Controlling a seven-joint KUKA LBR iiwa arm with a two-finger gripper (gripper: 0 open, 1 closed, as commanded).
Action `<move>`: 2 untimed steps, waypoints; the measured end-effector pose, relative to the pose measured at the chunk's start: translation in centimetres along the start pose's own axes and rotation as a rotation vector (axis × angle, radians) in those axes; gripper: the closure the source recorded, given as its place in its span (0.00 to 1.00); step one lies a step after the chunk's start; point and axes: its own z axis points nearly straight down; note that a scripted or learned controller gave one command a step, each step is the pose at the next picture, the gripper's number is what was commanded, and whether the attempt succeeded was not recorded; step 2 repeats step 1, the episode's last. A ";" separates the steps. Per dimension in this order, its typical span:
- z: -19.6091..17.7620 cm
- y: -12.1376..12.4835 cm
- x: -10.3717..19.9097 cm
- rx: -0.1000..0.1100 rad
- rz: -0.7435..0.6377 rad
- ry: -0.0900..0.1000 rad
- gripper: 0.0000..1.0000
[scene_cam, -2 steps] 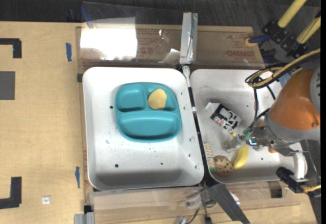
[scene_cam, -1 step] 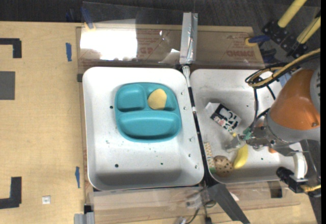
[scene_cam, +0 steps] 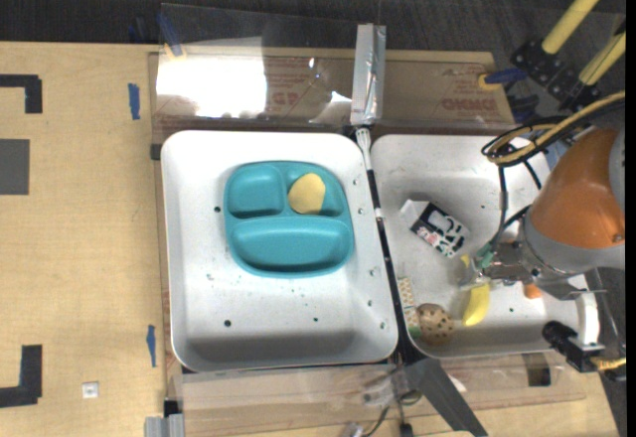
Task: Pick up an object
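Observation:
In the right bin (scene_cam: 437, 167), a small yellow banana-shaped object (scene_cam: 477, 306) lies near the front. Next to it on the left sits a tan speckled ball (scene_cam: 432, 320). A black and white packet (scene_cam: 437, 226) lies tilted near the bin's middle. My gripper (scene_cam: 491, 268) is low in this bin, just beyond the yellow object's upper end and to the right of the packet. The orange band (scene_cam: 584, 197) of the arm hides the bin's right side. In the left bin (scene_cam: 199, 306), a teal divided plate (scene_cam: 288, 241) holds a yellow round object (scene_cam: 307, 193) in its far right compartment.
A clear plastic sheet (scene_cam: 258, 77) and a metal divider post (scene_cam: 368, 72) stand behind the bins. Yellow and black cables (scene_cam: 556, 127) hang by the arm at the right. Cardboard bench surface (scene_cam: 70, 226) lies to the left.

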 end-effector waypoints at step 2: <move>-17.4 0.1 5.3 0.008 0.200 0.003 1.00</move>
